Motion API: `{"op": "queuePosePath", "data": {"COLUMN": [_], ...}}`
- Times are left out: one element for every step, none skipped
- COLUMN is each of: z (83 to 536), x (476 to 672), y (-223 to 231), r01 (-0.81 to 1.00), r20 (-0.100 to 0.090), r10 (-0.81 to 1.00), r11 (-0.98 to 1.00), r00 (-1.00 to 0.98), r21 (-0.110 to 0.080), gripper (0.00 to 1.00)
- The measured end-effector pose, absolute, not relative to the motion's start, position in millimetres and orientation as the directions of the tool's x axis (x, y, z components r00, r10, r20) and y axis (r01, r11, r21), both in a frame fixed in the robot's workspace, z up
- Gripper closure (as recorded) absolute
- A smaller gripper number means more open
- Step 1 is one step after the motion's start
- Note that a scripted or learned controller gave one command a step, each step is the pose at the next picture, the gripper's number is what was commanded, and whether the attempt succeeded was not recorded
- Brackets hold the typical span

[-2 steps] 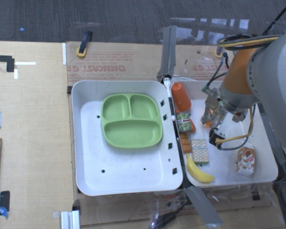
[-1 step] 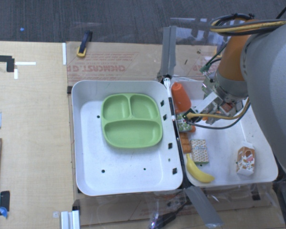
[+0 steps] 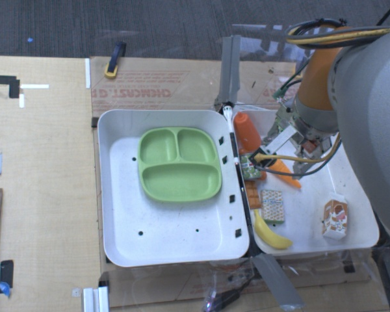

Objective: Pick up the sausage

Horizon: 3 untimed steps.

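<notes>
Sausage point(image 3: 253, 194) upright along bin wall

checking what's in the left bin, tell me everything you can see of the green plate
The green plate is a rounded-rectangle tray, plastic-looking, pale matte green, split by raised ridges into three compartments: two smaller ones at the far side, one long one nearer the camera. It lies flat, right way up, on the floor of the left bin, slightly rotated, nothing in it.

A green divided plate point(image 3: 179, 164) is seen in the left bin point(image 3: 117, 239), toward its upper middle. In the right bin point(image 3: 312, 242), a banana point(image 3: 270, 235) is found at lower left, a small carton point(image 3: 335, 218) at lower right, and an orange bottle point(image 3: 247, 132) near the top.
</notes>
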State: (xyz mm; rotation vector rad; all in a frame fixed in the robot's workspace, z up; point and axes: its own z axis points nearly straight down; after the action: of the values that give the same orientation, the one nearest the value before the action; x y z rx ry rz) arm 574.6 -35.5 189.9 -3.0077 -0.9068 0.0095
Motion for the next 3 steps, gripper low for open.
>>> {"op": "queuePosePath", "data": {"z": [193, 96, 91], "x": [645.3, 646.3, 650.4], "y": [-61, -99, -102], "r01": [0.475, 0.423, 0.402], "r20": [-0.005, -0.006, -0.004], "r10": [0.475, 0.423, 0.402], "r11": [-0.880, -0.906, -0.916], "r00": [0.880, 0.906, 0.916], "r21": [-0.001, -0.002, -0.001], "gripper": [0.00, 0.00, 0.00]}}
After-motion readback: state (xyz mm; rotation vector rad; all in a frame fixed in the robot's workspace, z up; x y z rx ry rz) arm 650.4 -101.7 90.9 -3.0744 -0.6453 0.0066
